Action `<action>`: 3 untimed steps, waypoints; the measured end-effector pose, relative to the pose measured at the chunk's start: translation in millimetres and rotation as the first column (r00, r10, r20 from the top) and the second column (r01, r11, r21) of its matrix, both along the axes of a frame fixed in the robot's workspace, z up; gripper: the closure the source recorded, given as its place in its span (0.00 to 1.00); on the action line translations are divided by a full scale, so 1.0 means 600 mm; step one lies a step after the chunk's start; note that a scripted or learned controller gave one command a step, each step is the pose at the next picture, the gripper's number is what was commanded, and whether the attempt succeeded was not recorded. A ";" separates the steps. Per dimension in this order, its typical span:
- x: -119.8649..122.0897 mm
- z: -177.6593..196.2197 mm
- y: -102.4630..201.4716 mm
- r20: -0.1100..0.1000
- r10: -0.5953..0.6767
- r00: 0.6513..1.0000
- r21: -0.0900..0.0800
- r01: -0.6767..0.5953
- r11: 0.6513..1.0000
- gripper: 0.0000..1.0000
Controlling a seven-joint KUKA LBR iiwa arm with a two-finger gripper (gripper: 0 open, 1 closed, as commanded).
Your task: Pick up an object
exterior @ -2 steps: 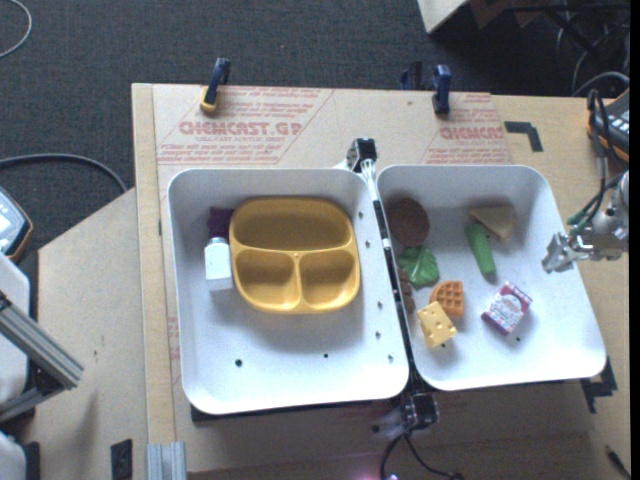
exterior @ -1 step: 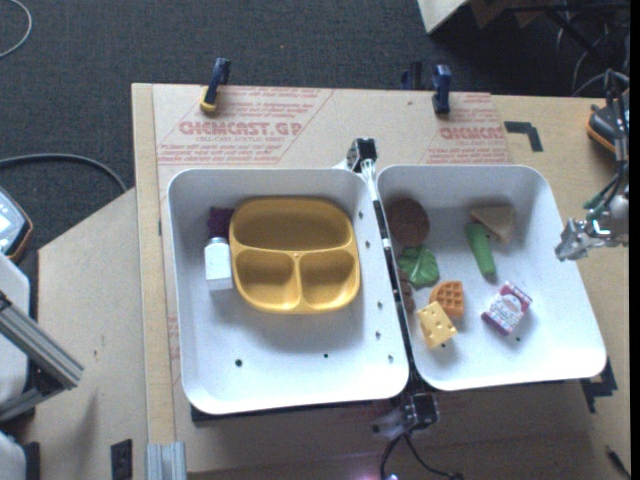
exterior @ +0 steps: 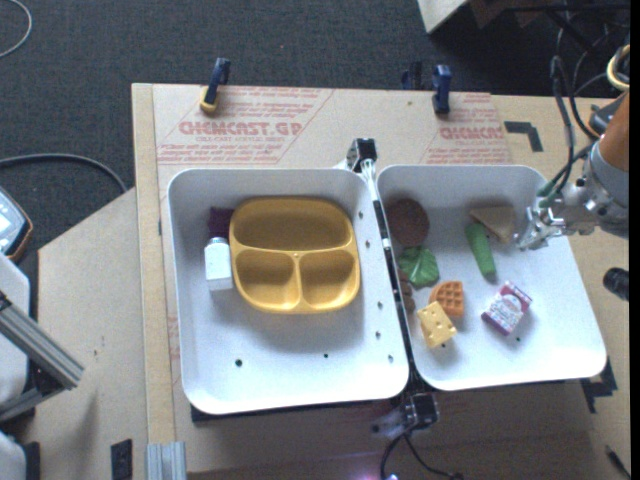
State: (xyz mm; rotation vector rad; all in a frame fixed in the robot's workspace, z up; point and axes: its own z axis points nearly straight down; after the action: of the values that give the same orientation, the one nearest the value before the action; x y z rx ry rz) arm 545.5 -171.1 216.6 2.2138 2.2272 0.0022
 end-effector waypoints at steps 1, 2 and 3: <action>0.017 -0.001 0.080 -0.002 0.000 1.000 0.002 0.000 1.000 1.00; 0.060 0.003 0.178 0.003 0.002 1.000 0.001 -0.002 1.000 1.00; 0.093 0.020 0.203 0.003 -0.003 1.000 -0.001 0.003 1.000 1.00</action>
State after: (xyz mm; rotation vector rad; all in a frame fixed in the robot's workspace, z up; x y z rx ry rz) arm 601.2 -49.5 228.7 2.2150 2.2223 0.0048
